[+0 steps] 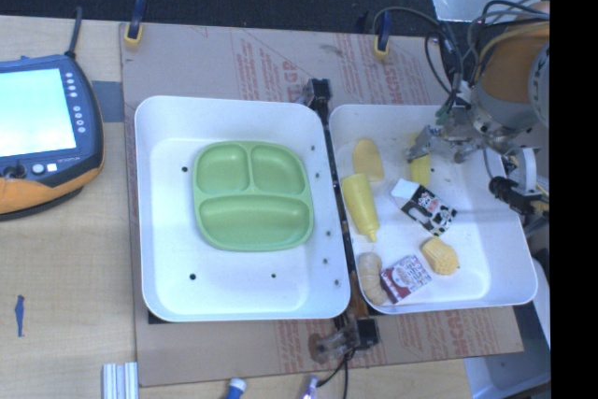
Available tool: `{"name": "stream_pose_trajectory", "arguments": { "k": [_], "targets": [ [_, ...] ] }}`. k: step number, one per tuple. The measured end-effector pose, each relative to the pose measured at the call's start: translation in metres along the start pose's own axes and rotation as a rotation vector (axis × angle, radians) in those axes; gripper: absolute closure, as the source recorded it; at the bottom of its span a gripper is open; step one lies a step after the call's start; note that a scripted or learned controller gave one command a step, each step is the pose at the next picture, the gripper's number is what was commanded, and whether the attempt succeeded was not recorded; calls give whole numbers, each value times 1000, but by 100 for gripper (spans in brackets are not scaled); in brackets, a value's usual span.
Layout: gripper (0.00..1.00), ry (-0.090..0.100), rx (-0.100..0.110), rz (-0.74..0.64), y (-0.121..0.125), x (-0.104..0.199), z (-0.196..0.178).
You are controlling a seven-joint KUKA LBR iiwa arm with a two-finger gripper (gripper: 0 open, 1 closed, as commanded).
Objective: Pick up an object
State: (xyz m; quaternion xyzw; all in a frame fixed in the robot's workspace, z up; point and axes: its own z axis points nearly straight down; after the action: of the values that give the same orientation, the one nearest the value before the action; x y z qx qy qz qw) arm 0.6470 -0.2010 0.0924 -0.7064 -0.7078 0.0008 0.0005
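Observation:
The right white bin (505, 285) holds several small objects. Among them are a pale yellow piece (367, 157), a yellow bottle-like item (361, 206) along the bin's left wall, and a small yellow object (420, 169). There is also a black-and-white spotted carton (428, 207), a yellow-tan lump (439, 255), a red-and-white packet (405, 277) and a tan round piece (370, 276). My gripper (439, 143) hangs low over the bin's upper middle, just above and right of the small yellow object. Nothing shows held in it.
The left white bin (163, 201) carries a green divided plate (251, 194). A tablet-like pendant (42, 131) lies on the bench at far left. Cables and the arm's grey and orange wrist (509, 70) crowd the right bin's upper right corner.

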Motion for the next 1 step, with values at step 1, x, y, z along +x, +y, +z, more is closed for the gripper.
{"name": "stream_pose_trajectory", "arguments": {
  "k": [1],
  "targets": [
    [0,1,3,-5,10,62,0]
  ]
}}
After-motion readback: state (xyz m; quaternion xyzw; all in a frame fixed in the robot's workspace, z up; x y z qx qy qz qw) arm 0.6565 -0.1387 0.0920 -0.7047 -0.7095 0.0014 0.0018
